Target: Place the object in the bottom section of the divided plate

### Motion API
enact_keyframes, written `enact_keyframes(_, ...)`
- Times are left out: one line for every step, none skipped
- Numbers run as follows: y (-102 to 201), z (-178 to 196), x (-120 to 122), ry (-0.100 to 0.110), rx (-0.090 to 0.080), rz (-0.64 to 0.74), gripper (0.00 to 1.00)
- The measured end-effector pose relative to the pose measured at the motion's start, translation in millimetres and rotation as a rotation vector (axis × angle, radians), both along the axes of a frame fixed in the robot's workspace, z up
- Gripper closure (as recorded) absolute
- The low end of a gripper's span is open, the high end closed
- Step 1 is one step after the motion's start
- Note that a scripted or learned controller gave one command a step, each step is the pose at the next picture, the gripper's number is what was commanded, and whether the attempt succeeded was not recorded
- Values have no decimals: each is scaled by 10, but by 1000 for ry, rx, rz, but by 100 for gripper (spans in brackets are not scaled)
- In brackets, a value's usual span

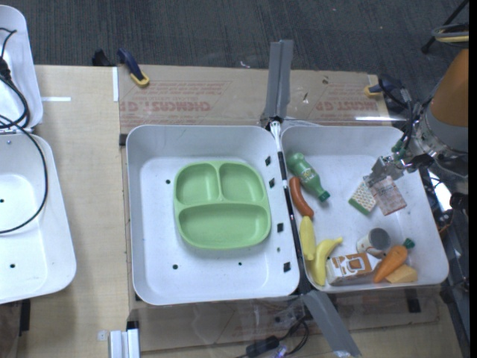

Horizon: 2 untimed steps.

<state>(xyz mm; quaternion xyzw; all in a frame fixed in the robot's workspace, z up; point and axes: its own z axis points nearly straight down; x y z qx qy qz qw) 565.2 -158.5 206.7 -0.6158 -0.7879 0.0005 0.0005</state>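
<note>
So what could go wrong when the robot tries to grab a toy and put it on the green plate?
The gripper hovers over a small packet lying flat in the right bin, so it might slip off. The other toys crowd together: the banana, carton and carrot touch, so a grab could catch two or knock one aside. The green plate sits in the left bin, so a loose toy could drop while crossing the wall between them.

Green divided plate (222, 204) in left bin (141, 222)
</note>
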Motion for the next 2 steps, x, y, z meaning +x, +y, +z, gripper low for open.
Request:
enact_keyframes(780, -168, -126, 3, 1, 209, 100)
enact_keyframes(677, 41, -108, -1, 0, 482, 100)
